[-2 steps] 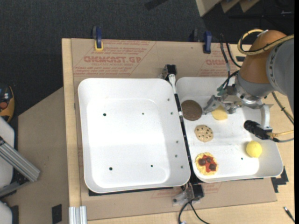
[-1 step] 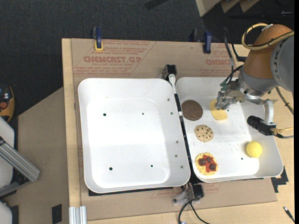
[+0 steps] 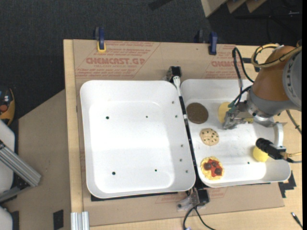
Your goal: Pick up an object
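Observation:
The right bin (image 3: 240, 174) holds several small things. A dark brown round disc (image 3: 197, 113) lies near its left wall, with a chocolate-chip cookie (image 3: 209, 136) below it. A little pizza-like piece with red topping (image 3: 212, 168) sits at the front left. A yellow rounded thing (image 3: 223, 110) lies in the bin's upper middle. My gripper (image 3: 231, 119) is low in the bin, right beside that yellow thing on its right and lower side. Whether it touches it is unclear. Another yellow thing (image 3: 259, 154) lies at the right, partly hidden by the robot's hardware.
The left bin (image 3: 96, 128) stands beside the right one, and the two walls meet in a ridge (image 3: 184, 128). The arm (image 3: 273, 87) comes in over the right bin's far right corner. Blue clamps (image 3: 100, 35) (image 3: 212, 41) hold the back edge of the board.

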Motion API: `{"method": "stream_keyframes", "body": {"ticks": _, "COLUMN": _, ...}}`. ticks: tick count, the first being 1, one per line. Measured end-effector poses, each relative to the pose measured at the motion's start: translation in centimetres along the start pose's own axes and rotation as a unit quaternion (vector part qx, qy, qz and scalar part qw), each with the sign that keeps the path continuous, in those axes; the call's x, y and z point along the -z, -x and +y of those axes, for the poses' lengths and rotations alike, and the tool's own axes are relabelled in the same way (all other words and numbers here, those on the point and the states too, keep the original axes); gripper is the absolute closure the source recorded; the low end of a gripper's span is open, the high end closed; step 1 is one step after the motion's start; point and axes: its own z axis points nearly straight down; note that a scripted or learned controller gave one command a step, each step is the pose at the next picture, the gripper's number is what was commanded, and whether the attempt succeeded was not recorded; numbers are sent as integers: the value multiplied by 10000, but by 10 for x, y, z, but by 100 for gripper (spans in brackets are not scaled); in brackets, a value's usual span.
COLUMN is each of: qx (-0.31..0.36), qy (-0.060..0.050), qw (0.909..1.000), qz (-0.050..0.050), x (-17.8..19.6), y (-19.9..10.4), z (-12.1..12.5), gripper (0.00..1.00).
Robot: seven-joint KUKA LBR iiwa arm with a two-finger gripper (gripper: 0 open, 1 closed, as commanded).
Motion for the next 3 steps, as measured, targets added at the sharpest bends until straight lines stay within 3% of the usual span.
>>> {"method": "stream_keyframes", "body": {"ticks": 1, "qx": -1, "qy": -9, "qw": 10000, "qz": 4, "x": 0, "y": -17, "z": -91, "gripper": 100}}
{"method": "stream_keyframes", "body": {"ticks": 2, "qx": 44, "qy": 76, "qw": 10000, "qz": -15, "x": 2, "y": -47, "z": 1, "gripper": 100}}
{"method": "stream_keyframes", "body": {"ticks": 3, "qx": 89, "qy": 130, "qw": 9999, "qz": 16, "x": 141, "y": -172, "z": 27, "gripper": 100}}
